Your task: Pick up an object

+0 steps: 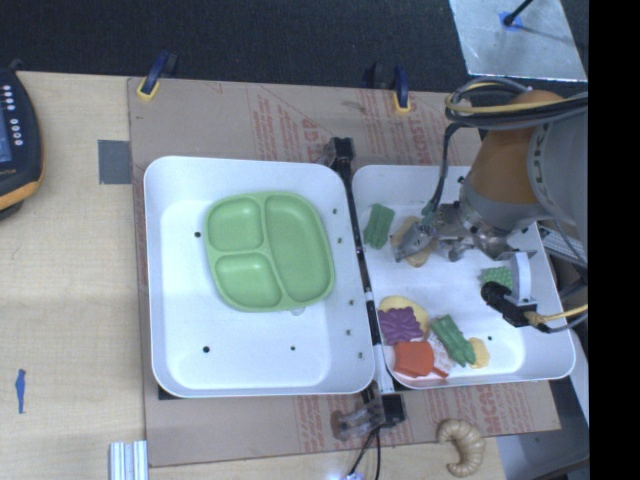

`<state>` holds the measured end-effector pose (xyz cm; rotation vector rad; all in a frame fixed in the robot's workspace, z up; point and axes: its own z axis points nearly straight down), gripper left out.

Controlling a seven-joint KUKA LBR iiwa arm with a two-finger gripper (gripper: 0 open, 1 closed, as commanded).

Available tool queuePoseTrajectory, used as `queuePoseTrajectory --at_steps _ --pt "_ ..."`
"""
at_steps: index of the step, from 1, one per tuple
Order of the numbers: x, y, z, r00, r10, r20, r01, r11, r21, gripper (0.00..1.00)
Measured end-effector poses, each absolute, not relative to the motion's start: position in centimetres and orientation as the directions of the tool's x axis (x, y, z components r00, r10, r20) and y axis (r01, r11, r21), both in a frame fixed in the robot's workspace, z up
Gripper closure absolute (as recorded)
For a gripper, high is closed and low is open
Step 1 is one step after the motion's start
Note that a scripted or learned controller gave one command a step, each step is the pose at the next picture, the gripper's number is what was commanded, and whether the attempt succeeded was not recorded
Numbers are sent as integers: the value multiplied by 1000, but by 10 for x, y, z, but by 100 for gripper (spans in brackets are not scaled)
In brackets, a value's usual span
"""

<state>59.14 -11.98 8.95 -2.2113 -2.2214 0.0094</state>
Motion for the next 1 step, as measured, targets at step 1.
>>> queuePoseTrajectory --at_steps 1 --pt "653 -109 93 -6 1000 -1 1000 6 3 0"
